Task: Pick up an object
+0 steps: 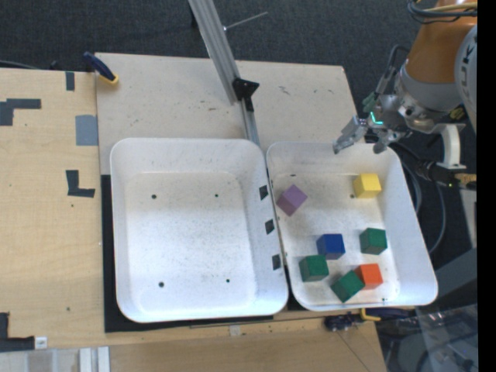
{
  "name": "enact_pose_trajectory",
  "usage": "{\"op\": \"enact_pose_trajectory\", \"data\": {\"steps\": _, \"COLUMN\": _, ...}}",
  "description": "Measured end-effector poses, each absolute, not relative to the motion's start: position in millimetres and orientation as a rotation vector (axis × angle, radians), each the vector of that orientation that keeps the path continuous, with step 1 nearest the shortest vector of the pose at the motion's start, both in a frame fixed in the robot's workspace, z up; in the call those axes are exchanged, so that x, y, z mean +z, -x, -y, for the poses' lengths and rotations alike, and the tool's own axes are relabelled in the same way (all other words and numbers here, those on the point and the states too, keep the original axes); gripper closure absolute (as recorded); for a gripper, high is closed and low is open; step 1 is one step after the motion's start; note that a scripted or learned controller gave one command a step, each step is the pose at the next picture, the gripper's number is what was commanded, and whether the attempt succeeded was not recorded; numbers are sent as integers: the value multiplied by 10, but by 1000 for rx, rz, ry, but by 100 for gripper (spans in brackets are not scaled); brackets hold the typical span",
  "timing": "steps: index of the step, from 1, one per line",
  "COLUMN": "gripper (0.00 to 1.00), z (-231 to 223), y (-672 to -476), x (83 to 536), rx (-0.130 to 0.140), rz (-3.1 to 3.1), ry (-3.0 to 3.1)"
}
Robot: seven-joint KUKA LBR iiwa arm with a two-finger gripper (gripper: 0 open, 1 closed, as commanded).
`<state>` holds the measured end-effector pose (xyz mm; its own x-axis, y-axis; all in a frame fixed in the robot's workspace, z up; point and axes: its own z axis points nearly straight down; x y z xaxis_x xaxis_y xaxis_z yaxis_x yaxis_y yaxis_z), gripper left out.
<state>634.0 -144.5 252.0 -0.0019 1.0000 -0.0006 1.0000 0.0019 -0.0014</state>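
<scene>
The tool (pixel 361 139) hangs over the far right corner of the right bin (pixel 411 208), at the end of the grey arm (pixel 434 60) with its orange band. Its 2 dark fingers (pixel 346 140) stand a little apart, and nothing sits between them.

Nearest to the tool is the yellow cube (pixel 367 184), just in front of it on the bin floor, close to the right wall. A bit farther, off to the left of the tool, the purple cube (pixel 292 199) lies tilted by the wall where the 2 bins meet. Farther forward again come the blue cube (pixel 331 245) and a green cube (pixel 373 240), side by side with a gap between them. Beyond those, toward the front rim, a second green cube (pixel 314 267) sits just below the blue one, and a third green cube (pixel 348 285) touches the orange cube (pixel 370 275) at its right.

The left bin (pixel 124 208) lies well away to the tool's left, its floor speckled with dark dots. Both bins rest on the table (pixel 163 99). A slanted metal rail (pixel 213 33) crosses the table behind the bins, ending at a black clamp (pixel 245 89). Farthest off, at the table's far left corner, lies a small blue and yellow clip (pixel 101 68).
</scene>
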Motion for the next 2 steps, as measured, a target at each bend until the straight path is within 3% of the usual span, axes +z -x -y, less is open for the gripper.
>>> {"op": "enact_pose_trajectory", "data": {"steps": 1, "gripper": 0, "z": 1508, "y": -6261, "x": 2011, "rx": 7, "rz": 2219, "ry": 2218}}
{"op": "enact_pose_trajectory", "data": {"steps": 2, "gripper": 0, "z": 1425, "y": -6312, "x": 1440, "rx": 8, "rz": 2220, "ry": 2216}}
